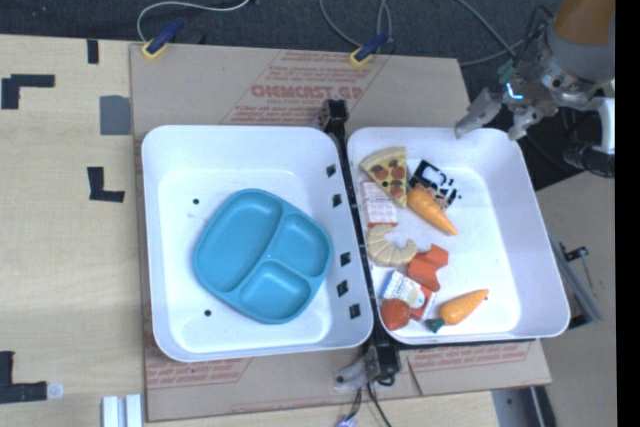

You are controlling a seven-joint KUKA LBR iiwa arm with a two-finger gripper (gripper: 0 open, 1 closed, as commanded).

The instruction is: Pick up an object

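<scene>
Brown cardboard (pixel 290 90) printed "CHEMCAST GP" in red covers the surface under two white bins. Left bin (pixel 165 165) holds a blue divided plate (pixel 262 255). Right bin (pixel 535 245) holds toy food: pizza slice (pixel 387 172), two carrots (pixel 433 209) (pixel 463 306), croissant (pixel 391 250), pink wafer (pixel 379 205), a black-and-white printed item (pixel 436 179), wording unreadable, and a small carton (pixel 404 290). Jaws (pixel 498 118) sit at the right bin's upper right corner, spread apart, nothing between them, well apart from the food.

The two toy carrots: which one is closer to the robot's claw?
The upper carrot, beside the pizza slice; the other carrot lies near the bin's front edge, farther from the gripper.
</scene>
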